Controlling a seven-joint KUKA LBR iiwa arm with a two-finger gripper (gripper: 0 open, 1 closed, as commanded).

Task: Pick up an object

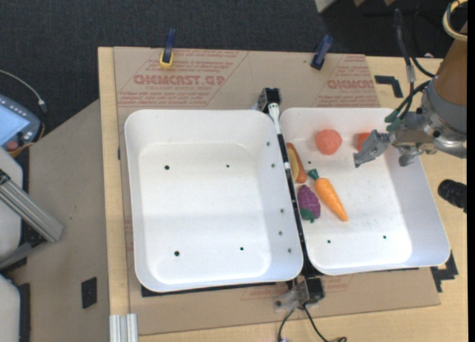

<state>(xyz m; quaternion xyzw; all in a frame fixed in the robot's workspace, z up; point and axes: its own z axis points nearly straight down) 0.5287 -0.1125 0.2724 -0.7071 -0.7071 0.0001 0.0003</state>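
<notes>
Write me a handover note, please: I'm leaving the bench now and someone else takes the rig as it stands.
Gripper: over the far right part of the right bin, nothing seen between its fingers; open or shut unclear.
Things: all in the right bin. Orange ball and a small red item lie beside the gripper. Hot dog lies along the left wall; carrot and purple item sit mid-bin.
Done: nothing picked yet.
Left: grasp and lift one object.
</notes>
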